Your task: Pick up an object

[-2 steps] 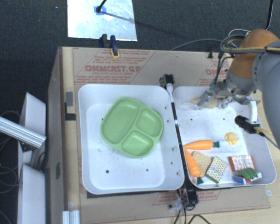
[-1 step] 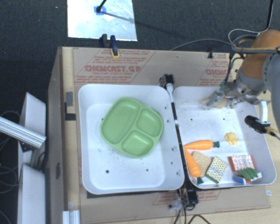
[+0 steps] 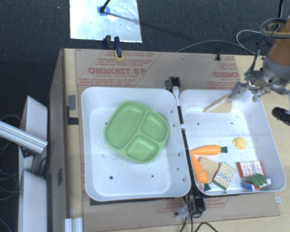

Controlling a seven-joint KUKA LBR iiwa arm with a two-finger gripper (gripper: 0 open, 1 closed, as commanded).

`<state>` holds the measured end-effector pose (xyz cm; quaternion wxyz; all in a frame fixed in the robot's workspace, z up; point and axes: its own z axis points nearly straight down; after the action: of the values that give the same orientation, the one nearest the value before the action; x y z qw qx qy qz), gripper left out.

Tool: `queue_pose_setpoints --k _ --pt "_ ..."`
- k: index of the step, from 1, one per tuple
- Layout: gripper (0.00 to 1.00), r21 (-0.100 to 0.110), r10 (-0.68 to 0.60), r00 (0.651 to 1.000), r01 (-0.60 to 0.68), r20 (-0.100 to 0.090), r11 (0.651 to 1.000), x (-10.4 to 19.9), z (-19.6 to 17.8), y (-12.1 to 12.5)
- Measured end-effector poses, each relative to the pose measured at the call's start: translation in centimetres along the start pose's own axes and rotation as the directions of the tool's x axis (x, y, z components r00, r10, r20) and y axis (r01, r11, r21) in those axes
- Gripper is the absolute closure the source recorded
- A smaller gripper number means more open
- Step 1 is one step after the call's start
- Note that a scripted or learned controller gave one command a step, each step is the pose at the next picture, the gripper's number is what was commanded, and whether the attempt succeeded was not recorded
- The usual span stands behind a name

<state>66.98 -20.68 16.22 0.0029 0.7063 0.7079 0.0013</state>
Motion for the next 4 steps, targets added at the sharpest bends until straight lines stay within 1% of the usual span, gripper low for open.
queue_pose_setpoints --k 1,2,3,4 --pt "0.00 0.007 0.001 1.000 -0.001 -0.003 1.000 0.1 7.9 -3.8" --pt "0.00 0.003 -0.002 1.000 0.002 -0.002 1.000 1.3 7.7 -2.7" --pt "0.00 0.000 -0.003 1.000 0.003 -0.001 1.000 6.2 3.8 0.0" --pt "0.00 0.001 0.001 1.000 -0.001 0.001 1.000 -0.1 -1.5 0.0"
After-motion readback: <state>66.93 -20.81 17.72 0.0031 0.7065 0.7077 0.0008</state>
